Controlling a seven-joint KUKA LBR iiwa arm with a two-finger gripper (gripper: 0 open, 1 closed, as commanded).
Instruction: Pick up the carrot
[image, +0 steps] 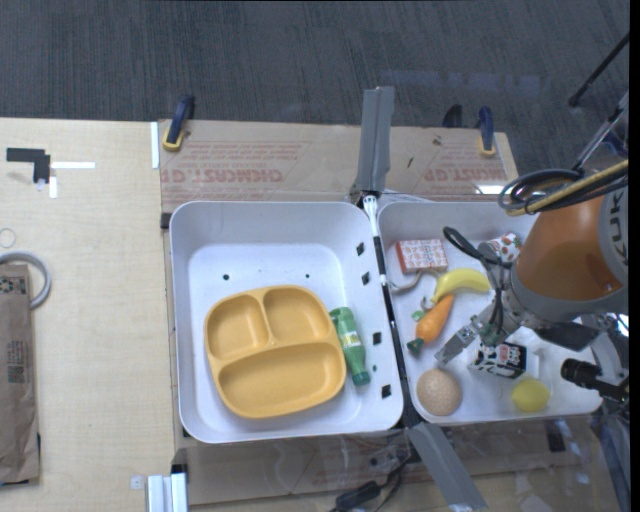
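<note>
Bench edge (300, 470): lowest strip of the frame, below both bins, with metal brackets and cables.
Left bin (190, 330): centre of the frame; its right wall meets the right bin's left wall at a grey divider (376, 140) that runs toward the top.
Plate (275, 350): yellow, three compartments, lower left of the left bin; bare white floor lies above it, toward the bin's upper wall.
Bottle (350, 344): green, lying just beside the plate's right rim, close to the bin's right wall.
Right bin (470, 408): right of centre, crowded; little bare floor between its contents.
Carrot (435, 319): orange, tilted, in the left-centre of the right bin, its top just under the banana (462, 283) and near the left wall.
Box (422, 256): red and white, upper left of the right bin.
Egg-like ball (438, 391): beige, lower left corner of the right bin.
Lemon (530, 395): yellow, lower right of the right bin, beside a small black-and-white carton (500, 359).
Surface: pale wood bench (80, 260) at left, with a brown bag (18, 370) at its left edge; cardboard sheet (260, 160) behind the bins; dark carpet (300, 50) along the top.
Arm (565, 255): enters from the right, orange band above the right bin's right half.
Gripper (478, 335): low over the right bin, just right of the carrot and apart from it; fingers spread, with nothing between them.
</note>
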